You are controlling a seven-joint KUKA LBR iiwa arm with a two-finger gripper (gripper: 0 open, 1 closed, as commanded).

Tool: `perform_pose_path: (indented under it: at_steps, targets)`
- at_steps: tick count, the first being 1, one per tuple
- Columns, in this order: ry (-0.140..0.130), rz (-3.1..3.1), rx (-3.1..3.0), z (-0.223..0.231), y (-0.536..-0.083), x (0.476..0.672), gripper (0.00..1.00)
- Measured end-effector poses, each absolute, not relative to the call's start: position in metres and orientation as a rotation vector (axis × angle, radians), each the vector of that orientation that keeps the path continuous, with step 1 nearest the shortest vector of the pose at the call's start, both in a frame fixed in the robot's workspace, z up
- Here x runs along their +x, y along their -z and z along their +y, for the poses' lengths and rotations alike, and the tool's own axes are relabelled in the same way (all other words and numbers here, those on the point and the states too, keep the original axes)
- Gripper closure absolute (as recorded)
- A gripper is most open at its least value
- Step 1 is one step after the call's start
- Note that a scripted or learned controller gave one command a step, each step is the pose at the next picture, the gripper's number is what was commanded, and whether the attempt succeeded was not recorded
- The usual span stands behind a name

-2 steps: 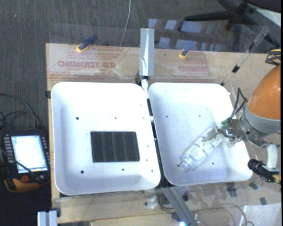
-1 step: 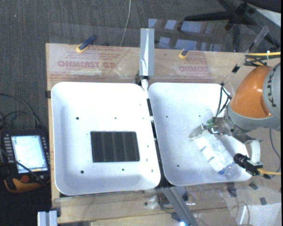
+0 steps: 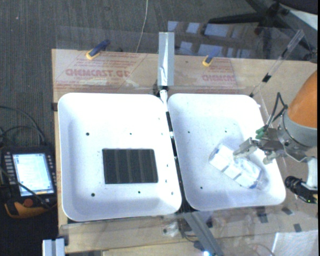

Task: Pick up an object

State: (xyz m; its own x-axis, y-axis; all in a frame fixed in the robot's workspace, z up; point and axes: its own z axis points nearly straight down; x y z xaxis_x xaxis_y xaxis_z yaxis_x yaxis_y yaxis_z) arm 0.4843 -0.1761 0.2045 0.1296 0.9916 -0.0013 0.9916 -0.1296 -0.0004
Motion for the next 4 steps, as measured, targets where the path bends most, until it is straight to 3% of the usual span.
perform_pose_path:
  at_steps: [1, 2, 3, 4]
  targets:
    - [-0.006, 2.297, 2.134, -0.189, -0.107, 0.486, 0.0]
    - [-0.016, 2.29, 2.088, -0.167, -0.101, 0.494, 0.0]
    - [-0.012, 2.536, 1.804, -0.163, -0.1, 0.558, 0.0]
    - [-0.012, 2.536, 1.804, -0.163, -0.1, 0.558, 0.0]
